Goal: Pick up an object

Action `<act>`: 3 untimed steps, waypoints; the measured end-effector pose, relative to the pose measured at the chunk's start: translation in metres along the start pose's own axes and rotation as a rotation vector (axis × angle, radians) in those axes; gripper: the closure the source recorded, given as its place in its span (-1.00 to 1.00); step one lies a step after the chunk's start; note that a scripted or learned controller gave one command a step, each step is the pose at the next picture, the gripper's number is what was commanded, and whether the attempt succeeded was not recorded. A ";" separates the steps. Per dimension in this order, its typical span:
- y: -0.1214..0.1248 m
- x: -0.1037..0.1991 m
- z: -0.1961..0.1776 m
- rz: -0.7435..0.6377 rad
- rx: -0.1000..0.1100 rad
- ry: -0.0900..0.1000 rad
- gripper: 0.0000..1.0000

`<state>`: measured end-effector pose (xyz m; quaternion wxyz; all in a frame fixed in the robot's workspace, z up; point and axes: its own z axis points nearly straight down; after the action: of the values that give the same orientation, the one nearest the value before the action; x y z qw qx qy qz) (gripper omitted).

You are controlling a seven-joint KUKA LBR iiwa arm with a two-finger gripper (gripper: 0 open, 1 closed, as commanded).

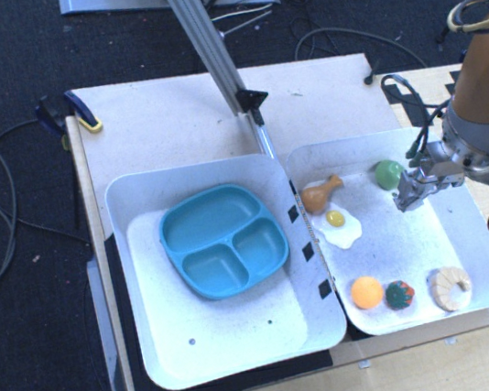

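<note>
Gripper [405, 200]: over right bin [475, 244], just beside green ball [388, 174] near far edge; finger state cannot be told. Risk: ball rolls away if nudged.

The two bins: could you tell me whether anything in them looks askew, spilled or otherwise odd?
Nothing looks spilled or damaged. The blue divided tray lies at a slant in the left bin. In the right bin, the toy foods lie loosely scattered, with the fried egg beside the drumstick.
</note>
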<state>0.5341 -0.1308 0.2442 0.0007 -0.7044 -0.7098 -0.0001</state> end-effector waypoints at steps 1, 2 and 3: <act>0.028 0.058 0.001 -0.001 -0.003 0.000 1.00; 0.054 0.107 -0.005 -0.001 -0.004 0.000 1.00; 0.070 0.154 0.011 0.000 -0.002 -0.001 1.00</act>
<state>0.6031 0.0241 0.2330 -0.0001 -0.7043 -0.7099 -0.0005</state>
